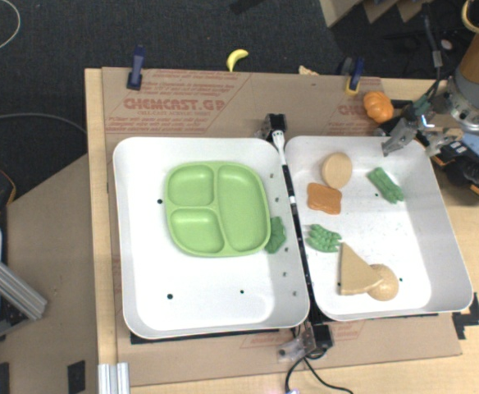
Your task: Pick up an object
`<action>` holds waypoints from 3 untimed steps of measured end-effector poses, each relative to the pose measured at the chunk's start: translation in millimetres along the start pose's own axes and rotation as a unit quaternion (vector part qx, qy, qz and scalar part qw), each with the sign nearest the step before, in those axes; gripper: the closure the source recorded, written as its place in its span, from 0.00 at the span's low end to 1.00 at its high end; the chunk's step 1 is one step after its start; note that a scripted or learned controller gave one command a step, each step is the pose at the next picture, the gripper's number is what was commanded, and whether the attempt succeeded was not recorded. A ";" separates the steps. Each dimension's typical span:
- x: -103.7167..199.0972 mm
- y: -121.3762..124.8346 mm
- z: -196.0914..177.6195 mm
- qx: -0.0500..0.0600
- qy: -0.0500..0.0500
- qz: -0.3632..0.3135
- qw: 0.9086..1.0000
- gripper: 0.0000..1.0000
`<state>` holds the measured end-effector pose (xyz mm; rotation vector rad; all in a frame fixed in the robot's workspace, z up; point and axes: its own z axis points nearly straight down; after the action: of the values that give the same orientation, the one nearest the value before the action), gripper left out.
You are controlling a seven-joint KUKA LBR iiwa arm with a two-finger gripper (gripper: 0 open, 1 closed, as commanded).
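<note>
Nearest me, a cable (317, 376) trailed off the front edge of the brown board (182, 97) that carried both white bins. The left bin (141, 286) held a green divided plate (218, 208), with a small green piece (275, 235) lying just beside its right edge. In the right bin (436, 245), closest to the front, a tan wedge (353, 271) touched a round tan lump (383, 284); behind them lay a green bumpy piece (323, 237), then an orange block (324, 198) touching a tan round disc (336, 170), and a green strip (385, 184) off to their right. Past the bins, an orange ball (378, 106) sat on the board near a blue clamp (354, 74); a second blue clamp (135, 68) gripped the far left edge, and a yellow banana-shaped thing (237, 57) lay on the dark carpet (75, 23) beyond. The gripper (402, 135) hung over the right bin's far right corner, nothing between its fingers; whether they were apart I could not tell.
</note>
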<state>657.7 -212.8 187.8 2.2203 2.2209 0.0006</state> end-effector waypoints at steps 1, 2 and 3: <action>-0.2 0.9 -11.6 -0.002 -0.001 -0.001 1.000 1.00; 83.4 -8.5 -27.8 0.001 0.002 -0.004 1.000 1.00; -17.4 -26.0 -14.8 0.000 -0.002 0.004 1.000 1.00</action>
<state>631.7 -230.2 202.6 2.2267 2.2106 -0.0039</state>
